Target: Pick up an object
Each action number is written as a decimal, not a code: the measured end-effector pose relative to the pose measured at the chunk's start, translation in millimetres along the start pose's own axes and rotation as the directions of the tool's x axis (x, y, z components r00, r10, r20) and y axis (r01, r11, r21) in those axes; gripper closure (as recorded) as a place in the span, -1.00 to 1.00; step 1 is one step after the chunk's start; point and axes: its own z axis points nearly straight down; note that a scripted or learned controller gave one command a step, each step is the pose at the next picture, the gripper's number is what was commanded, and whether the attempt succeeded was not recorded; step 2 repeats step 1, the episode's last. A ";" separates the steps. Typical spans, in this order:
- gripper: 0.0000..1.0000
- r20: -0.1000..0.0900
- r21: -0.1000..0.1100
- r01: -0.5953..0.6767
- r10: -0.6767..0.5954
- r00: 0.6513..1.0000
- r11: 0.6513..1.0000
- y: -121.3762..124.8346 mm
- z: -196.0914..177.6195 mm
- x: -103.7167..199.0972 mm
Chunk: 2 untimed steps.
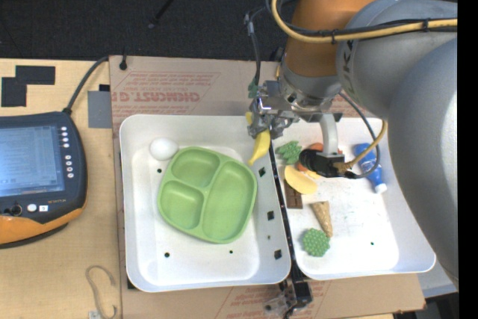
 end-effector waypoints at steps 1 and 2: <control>1.00 0.002 0.001 0.003 -0.003 1.000 1.000 6.3 3.6 -2.2; 1.00 0.002 0.001 0.003 -0.003 1.000 1.000 6.3 3.6 -2.2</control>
